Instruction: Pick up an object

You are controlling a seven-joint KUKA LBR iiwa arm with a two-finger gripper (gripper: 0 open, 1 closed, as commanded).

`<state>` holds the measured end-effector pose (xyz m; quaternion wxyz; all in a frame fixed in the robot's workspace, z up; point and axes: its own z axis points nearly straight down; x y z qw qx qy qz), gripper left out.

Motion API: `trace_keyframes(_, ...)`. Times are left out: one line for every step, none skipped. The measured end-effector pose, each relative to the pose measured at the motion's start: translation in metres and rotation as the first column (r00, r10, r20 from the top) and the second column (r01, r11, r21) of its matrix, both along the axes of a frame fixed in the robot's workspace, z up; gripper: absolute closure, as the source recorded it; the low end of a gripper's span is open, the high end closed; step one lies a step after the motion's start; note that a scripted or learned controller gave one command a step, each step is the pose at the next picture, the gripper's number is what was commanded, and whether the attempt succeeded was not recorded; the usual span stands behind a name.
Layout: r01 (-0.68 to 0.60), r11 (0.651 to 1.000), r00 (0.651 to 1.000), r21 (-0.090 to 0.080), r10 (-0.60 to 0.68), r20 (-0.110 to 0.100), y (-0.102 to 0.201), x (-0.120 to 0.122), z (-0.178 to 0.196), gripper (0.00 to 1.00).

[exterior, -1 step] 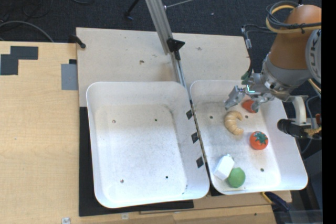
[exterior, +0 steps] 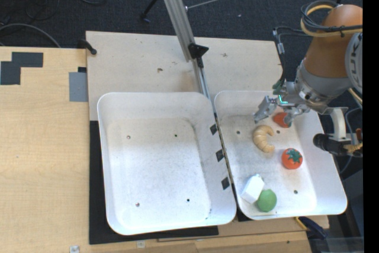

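Observation:
The right bin (exterior: 331,198) holds several small things. A tan croissant-shaped piece (exterior: 264,139) lies near its middle, and a red tomato with a green top (exterior: 291,158) sits to the right of it. A white block (exterior: 253,188) and a green ball (exterior: 267,200) rest touching at the near edge. A small red-orange object (exterior: 282,120) lies at the back, partly hidden under my gripper (exterior: 279,109). The gripper hovers just over it, open, with its fingers spread to either side. Nothing is held.
The left bin (exterior: 118,127) sits beside the right one, with a black-clipped divider (exterior: 218,154) where they meet. A slanted aluminium rail (exterior: 177,15) rises behind the bins. A black fitting (exterior: 331,142) juts over the right bin's right rim.

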<state>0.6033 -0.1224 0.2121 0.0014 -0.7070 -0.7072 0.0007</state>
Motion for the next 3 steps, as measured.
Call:
trace_keyframes(0.0, 1.0, 1.0, 0.0, 0.0, -0.005, -0.003, 0.001, -0.045, 0.0)
trace_keyframes(-0.001, 1.0, 1.0, 0.001, 0.001, -0.006, -0.001, 0.009, -0.101, 0.0)
trace_keyframes(0.002, 1.0, 1.0, -0.001, -0.002, 0.0, 0.0, 0.009, -0.121, 0.0)
